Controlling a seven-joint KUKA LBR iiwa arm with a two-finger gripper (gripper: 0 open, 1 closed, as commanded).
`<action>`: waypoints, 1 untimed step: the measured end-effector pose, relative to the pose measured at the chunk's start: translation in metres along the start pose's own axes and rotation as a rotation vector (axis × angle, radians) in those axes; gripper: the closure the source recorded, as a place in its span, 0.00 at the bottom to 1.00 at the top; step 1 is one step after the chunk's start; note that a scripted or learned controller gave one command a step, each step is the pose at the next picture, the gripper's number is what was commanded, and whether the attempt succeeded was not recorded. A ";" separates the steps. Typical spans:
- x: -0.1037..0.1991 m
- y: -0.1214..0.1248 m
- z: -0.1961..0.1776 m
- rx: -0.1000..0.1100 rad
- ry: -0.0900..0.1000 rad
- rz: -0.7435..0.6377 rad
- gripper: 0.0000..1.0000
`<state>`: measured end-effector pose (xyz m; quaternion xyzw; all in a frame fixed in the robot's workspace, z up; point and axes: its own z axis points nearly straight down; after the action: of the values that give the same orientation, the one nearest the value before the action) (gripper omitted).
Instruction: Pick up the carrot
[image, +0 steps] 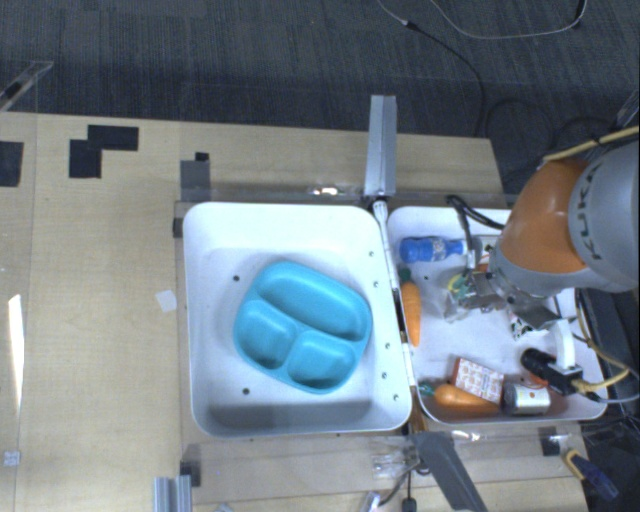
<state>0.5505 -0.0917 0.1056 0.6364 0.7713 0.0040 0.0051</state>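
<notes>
The carrot (410, 314) is a slim orange piece with a green top. It lies lengthwise against the left wall of the right bin (436, 345). My gripper (468, 290) hangs low over the middle of that bin, a short way right of the carrot and apart from it. The grey wrist and the orange band (540, 232) cover most of it from above. I see nothing held in it.
A blue bottle (432, 248) lies at the back of the right bin. Along its front wall lie an orange oblong item (462, 399), a small printed box (478, 379) and a black-and-silver object (533, 396). The left bin (210, 330) holds a blue divided plate (301, 326).
</notes>
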 end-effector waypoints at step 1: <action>-0.041 -0.055 -0.121 0.006 0.000 0.038 1.00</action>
<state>0.5027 -0.1419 0.2264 0.6508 0.7592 0.0017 0.0033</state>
